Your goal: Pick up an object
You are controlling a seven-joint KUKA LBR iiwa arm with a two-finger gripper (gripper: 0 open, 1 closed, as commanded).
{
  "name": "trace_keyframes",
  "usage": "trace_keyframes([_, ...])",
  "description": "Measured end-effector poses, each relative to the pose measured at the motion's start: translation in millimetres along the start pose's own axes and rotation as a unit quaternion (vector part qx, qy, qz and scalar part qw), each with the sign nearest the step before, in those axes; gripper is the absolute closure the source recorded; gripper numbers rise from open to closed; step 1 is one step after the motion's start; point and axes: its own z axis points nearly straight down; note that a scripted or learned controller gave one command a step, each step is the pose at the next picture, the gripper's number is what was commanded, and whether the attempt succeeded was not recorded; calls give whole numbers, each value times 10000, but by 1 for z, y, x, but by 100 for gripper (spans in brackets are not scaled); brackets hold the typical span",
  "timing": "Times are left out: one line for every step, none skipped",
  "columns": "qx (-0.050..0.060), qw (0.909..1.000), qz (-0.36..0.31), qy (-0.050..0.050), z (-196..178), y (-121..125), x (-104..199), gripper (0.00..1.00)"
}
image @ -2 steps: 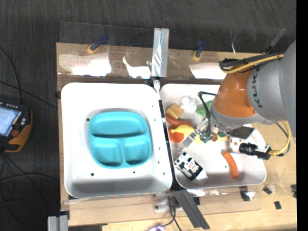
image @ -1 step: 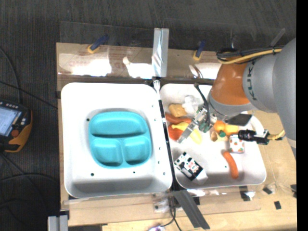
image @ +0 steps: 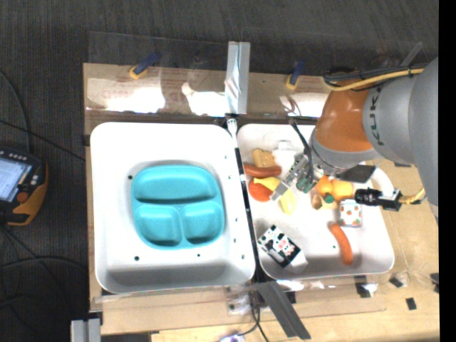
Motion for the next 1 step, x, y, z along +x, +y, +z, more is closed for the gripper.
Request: trace_keyframes([67,9874,1579,47,-124,32,-37,100])
